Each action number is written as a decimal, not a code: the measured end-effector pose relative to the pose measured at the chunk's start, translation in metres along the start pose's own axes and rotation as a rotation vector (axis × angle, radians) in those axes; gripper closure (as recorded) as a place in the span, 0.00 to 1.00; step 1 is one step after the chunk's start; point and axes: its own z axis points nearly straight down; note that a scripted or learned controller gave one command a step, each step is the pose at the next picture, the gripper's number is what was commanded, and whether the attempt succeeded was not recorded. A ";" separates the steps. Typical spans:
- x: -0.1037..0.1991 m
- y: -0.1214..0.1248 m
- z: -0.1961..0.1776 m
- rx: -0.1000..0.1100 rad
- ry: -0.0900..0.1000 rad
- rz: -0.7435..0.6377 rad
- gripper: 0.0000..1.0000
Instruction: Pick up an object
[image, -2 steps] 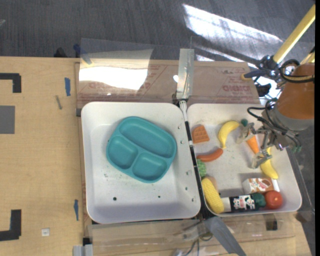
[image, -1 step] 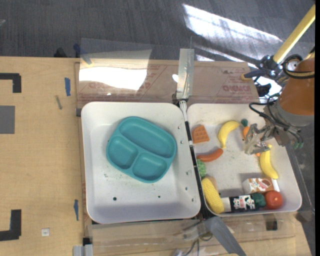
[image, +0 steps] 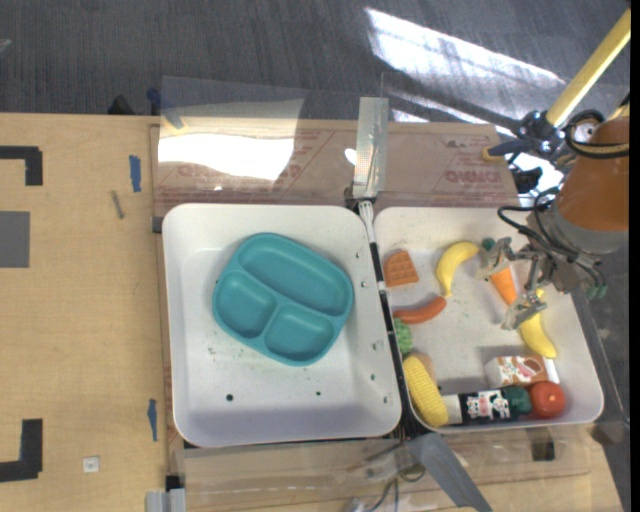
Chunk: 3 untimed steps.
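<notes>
My gripper (image: 518, 283) hangs low over the upper right part of the right bin (image: 590, 395), reaching in from the right below the orange band. An orange carrot (image: 504, 285) lies right at the gripper's tip, partly covered by it. I cannot make out whether the carrot is gripped. To its left lies a yellow banana (image: 455, 265), and a smaller yellow piece (image: 538, 336) sits just below the gripper.
The right bin also holds an orange waffle (image: 400, 268), a red sausage (image: 422, 310), a green piece (image: 403, 335), a corn cob (image: 425, 390), a dark bottle (image: 490, 405), a small carton (image: 516, 370) and a tomato (image: 547, 398). A teal divided plate (image: 283, 297) lies in the left bin (image: 190, 390).
</notes>
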 end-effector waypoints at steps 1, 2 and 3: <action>-0.003 -0.001 -0.013 0.004 -0.009 0.001 1.00; -0.002 -0.001 -0.012 0.003 -0.008 0.001 0.00; -0.001 0.006 0.013 -0.004 0.013 0.029 0.00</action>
